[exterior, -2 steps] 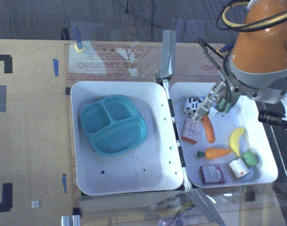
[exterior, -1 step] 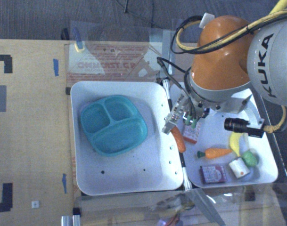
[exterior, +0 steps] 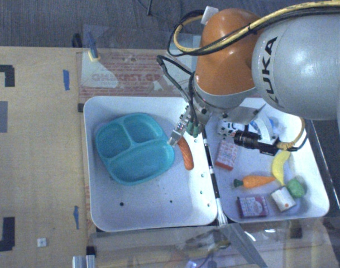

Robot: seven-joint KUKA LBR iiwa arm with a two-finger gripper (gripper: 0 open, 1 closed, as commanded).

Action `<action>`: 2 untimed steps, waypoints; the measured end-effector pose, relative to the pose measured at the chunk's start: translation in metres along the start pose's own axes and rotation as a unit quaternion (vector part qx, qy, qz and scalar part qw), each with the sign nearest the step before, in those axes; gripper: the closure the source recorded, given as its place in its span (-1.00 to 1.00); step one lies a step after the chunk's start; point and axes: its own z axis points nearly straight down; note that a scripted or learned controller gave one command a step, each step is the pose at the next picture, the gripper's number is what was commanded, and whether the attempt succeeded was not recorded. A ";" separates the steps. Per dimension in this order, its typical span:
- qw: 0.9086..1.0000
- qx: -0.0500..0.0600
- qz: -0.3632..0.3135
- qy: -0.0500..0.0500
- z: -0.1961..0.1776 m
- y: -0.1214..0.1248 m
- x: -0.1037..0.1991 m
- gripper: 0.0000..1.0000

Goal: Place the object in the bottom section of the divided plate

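Looming grey arm with its orange wrist band (exterior: 228,49) hangs over the bins; I cannot tell the tool's (exterior: 178,133) state. Small orange sausage-shaped toy (exterior: 186,153) lies beside the teal divided plastic plate (exterior: 135,147), not yet placed.

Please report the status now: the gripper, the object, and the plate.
Gripper low in left white bin, tips at top end of orange sausage-shaped toy. Toy lies on bin floor, right of blue divided plate, not in it. Grip unconfirmed.
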 end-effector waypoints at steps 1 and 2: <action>0.999 0.001 -0.050 0.001 -0.006 0.019 0.073 1.00; 0.999 0.001 -0.050 0.001 -0.006 0.019 0.073 -1.00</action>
